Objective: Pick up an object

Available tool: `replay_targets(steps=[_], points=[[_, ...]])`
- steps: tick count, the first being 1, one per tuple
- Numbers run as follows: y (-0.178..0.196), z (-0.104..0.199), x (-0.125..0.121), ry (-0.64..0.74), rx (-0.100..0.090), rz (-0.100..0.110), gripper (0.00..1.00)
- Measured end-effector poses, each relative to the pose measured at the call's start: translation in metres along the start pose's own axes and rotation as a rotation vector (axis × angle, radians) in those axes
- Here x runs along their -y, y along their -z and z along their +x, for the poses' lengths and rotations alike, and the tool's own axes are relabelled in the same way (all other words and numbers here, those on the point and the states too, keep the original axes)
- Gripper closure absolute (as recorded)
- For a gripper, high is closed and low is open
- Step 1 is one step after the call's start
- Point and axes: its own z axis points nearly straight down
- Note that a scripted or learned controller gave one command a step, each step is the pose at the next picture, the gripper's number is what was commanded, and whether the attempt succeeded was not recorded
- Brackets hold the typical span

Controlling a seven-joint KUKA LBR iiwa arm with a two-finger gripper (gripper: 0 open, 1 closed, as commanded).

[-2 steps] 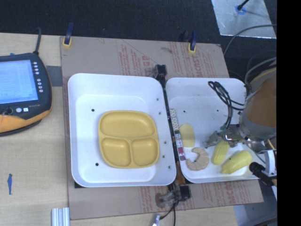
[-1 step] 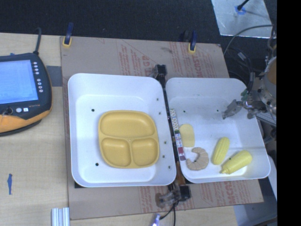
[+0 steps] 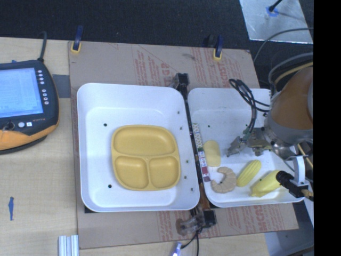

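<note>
In the right bin (image 3: 224, 106) lie several toy foods. A pale yellow piece (image 3: 212, 152) rests near the bin's left wall, and a beige ring-shaped piece (image 3: 224, 179) lies in front of it. A yellow corn cob (image 3: 248, 173) and a yellow banana-like piece (image 3: 266, 184) lie further right. My gripper (image 3: 248, 147) hangs over the bin's right half, just behind the corn cob. It is open, with nothing between its fingers. The grey arm (image 3: 290, 108) comes in from the right and covers the bin's right edge.
The left bin (image 3: 93, 143) holds a yellow divided tray (image 3: 145, 157). A black cable (image 3: 242, 92) loops over the back of the right bin. A tablet-like pendant (image 3: 24, 103) sits on the bench at the far left.
</note>
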Motion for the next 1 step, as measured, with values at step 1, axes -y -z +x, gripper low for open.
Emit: replay_targets(steps=[1], points=[[0.0004,-0.0305,-0.1287,-0.003,0.0,-0.004,0.0]])
